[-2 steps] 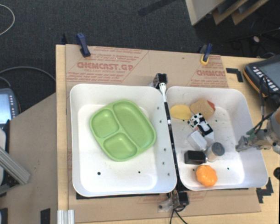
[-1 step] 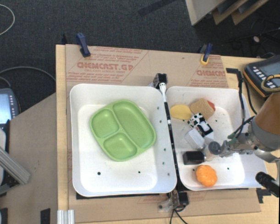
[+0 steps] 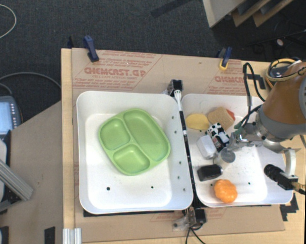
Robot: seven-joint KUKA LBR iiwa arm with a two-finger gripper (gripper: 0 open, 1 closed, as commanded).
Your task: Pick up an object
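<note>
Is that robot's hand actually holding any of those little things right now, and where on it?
It cannot be told. The hand is down among the cluttered objects in the right bin, but its grip is hidden.

End effector fingers indistinct

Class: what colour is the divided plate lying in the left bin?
Light green, seen in the camera view: divided plate.

A brown board bench stands on dark grey carpet floor. Blue clamps grip its far edge; pale wooden furniture sits far right.
</note>
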